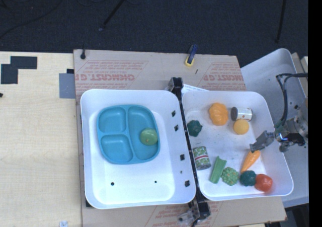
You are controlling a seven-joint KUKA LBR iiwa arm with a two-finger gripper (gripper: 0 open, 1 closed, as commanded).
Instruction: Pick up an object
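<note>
My gripper (260, 143) hangs over the right side of the right bin (274, 115), reaching in from the right edge. Just below its tip lies an orange carrot (250, 160), close to it; I cannot tell if they touch. Near the bin's front edge sit a red tomato (263, 182), a dark teal piece (247, 177), a light green broccoli (230, 175) and a green pickle (218, 169). Farther back are an orange ball (241, 127), an orange pepper (218, 114) and a small tin (242, 114) on its side.
A green-labelled can (201, 157) and a dark green vegetable (194, 128) lie by the divider. The left bin (131, 191) holds a blue divided plate (115, 135) with a green round fruit (148, 136) on it. A yellow-and-blue clip (190, 56) sits at the back.
</note>
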